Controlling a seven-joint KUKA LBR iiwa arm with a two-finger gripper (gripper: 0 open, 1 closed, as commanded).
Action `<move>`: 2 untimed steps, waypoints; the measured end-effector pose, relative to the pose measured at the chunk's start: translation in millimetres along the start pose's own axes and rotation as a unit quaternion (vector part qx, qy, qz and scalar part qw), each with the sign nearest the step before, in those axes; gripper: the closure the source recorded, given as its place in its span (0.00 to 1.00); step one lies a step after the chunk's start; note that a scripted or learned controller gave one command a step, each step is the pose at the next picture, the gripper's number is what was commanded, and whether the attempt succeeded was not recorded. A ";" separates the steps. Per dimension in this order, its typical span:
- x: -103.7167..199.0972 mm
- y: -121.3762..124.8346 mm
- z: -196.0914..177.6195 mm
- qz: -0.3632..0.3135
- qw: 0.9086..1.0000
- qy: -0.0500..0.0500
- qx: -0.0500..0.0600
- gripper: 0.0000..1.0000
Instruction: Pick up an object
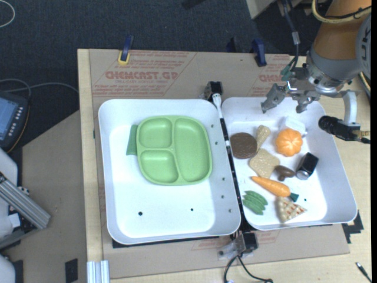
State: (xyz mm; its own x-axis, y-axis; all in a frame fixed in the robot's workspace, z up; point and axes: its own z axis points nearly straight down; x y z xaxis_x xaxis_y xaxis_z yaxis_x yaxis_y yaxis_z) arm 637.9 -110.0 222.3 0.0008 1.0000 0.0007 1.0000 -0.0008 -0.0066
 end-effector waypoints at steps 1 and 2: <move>6.0 0.3 44.8 -0.001 1.000 0.000 0.000 0.00; 5.7 -9.8 102.3 0.000 1.000 0.000 0.000 0.00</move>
State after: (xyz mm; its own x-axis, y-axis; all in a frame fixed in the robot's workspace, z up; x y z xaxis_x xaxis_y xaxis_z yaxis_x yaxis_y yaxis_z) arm 627.4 -104.2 120.1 0.0005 1.0000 0.0012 1.0000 -0.0005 -0.0069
